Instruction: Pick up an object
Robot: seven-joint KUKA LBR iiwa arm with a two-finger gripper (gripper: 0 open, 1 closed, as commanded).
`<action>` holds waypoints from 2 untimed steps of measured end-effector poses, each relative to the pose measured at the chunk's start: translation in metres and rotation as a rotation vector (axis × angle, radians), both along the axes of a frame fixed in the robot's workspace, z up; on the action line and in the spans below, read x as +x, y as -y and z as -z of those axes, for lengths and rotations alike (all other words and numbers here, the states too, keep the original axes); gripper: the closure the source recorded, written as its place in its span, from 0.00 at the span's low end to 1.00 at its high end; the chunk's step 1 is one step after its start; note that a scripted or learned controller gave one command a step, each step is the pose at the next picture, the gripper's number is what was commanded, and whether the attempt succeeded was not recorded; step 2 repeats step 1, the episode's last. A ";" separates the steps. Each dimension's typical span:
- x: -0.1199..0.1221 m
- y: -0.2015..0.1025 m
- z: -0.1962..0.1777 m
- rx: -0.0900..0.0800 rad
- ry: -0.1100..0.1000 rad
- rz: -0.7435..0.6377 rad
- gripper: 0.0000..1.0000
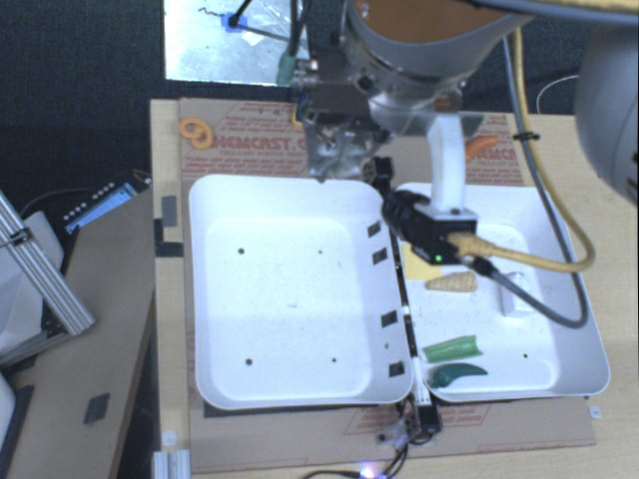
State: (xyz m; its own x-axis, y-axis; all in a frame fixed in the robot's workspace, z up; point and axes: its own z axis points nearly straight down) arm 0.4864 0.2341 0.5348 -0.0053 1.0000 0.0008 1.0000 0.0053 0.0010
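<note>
My gripper point(337, 160) hangs over the back rim of the left bin point(290, 367), near the corner where the two bins meet. It looks blurred and metallic, with nothing visibly in it. Small objects lie in the right bin point(584, 352): a cream cone-shaped piece point(452, 284), a light green piece point(451, 347) and a dark teal pepper-like piece point(457, 373) near the front rim. A pale flat piece point(507, 295) lies to the right of the cone. The arm's wide body hides the right bin's back part.
A black module point(431, 234) with a yellow cable point(539, 262) hangs over the divider between the bins. An orange ring point(195, 132) and an orange piece point(483, 146) lie on the cardboard behind the bins. A metal frame point(40, 277) stands at the left.
</note>
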 end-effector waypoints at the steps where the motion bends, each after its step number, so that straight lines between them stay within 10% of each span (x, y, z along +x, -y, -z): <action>1: 0.000 0.000 0.000 0.000 0.000 0.000 1.00; 2: 0.000 0.000 0.000 0.000 0.000 0.000 1.00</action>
